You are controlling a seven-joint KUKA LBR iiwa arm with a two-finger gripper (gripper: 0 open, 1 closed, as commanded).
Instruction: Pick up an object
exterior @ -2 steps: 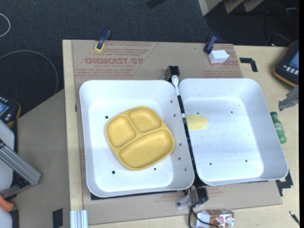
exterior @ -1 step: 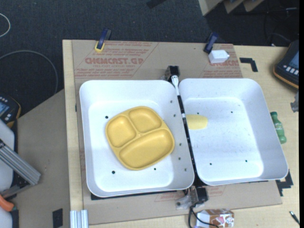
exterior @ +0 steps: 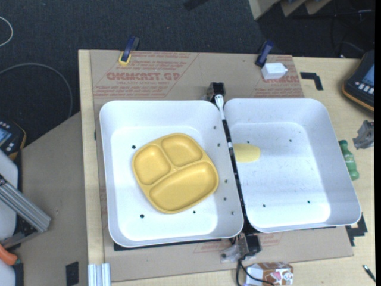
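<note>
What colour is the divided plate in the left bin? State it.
Yellow all over; the divided plate, with three compartments, lies in the left bin in the camera view.

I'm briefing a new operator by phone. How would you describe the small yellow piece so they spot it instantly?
Find the right bin of the two white ones. Against its left wall, about halfway up, lies the small yellow piece. Unlike the large divided yellow plate in the left bin, it is a plain pale lump.
</note>
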